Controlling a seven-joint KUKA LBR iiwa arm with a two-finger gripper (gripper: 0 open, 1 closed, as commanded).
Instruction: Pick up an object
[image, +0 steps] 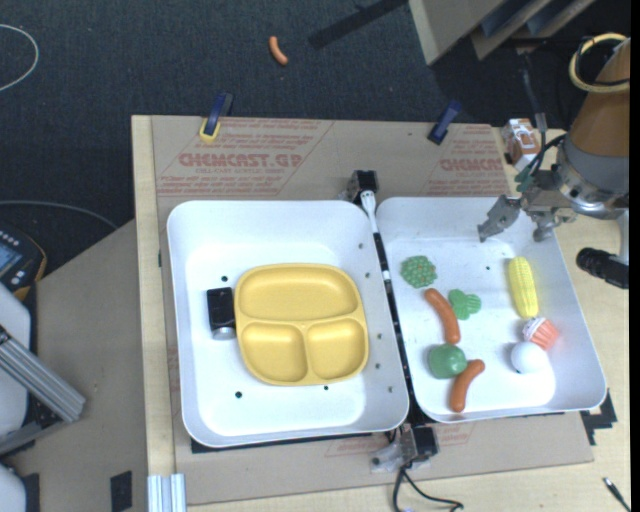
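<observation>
My gripper hangs open over the far right part of the right bin, its two grey fingers spread apart with nothing between them. Below it in that bin lie a yellow corn cob, a green broccoli piece, an orange-red sausage, a small green leafy piece, a green round vegetable, a second sausage, a white egg-like ball and a small pink-orange cupcake-like toy. The corn is the nearest item to the gripper.
The left bin holds a yellow three-compartment plate and a small black block to its left. A black clip sits where the two bins meet at the far edge. The arm's orange band rises at the right.
</observation>
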